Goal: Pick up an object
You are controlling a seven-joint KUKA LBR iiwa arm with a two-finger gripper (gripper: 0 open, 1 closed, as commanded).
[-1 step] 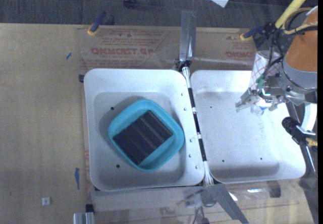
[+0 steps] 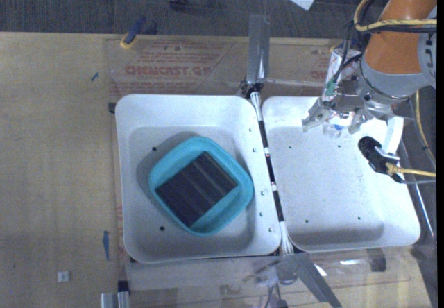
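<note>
Gripper [image 2: 331,116] hovering with fingers spread, gripping nothing, at twelve o'clock over the right bin [image 2: 388,230], while lying mid left bin [image 2: 132,119], blue tray [image 2: 236,182] looking light, stiff, slippery, likely best pinching its rim

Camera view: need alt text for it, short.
A grey arm with an orange band reaches in from the right, its gripper over the far edge of the right bin. The left bin holds a blue tray with a dark ridged block in it.
</note>
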